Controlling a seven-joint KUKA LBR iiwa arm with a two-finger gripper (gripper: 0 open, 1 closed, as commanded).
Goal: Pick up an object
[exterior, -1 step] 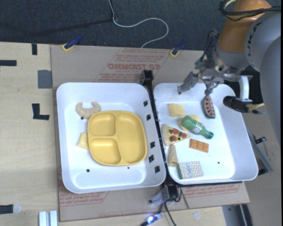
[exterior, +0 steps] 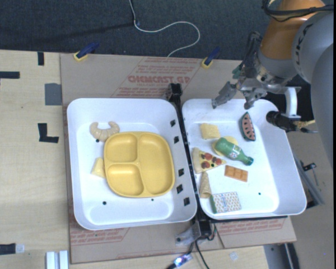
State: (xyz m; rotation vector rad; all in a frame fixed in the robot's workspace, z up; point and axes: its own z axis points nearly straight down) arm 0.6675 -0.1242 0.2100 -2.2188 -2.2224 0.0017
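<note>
My gripper (exterior: 235, 98) hangs over the far edge of the right bin (exterior: 280, 167), its two fingers spread apart with nothing between them. Below it in that bin lie a watermelon slice (exterior: 247, 126), a yellow cheese piece (exterior: 209, 131), a green bottle (exterior: 232, 151), a pizza slice (exterior: 205, 160), an orange cracker (exterior: 236, 174), a rolled wrap (exterior: 205, 187) and a patterned packet (exterior: 225, 202). The watermelon slice is the nearest item, just below and right of the fingers.
The left bin (exterior: 81, 150) holds a yellow divided plate (exterior: 139, 164), a croissant (exterior: 103, 129) at its upper left and a pale wedge (exterior: 97, 167) beside its left edge. Black clips (exterior: 175, 92) join the bins. A white cable (exterior: 168, 28) runs behind.
</note>
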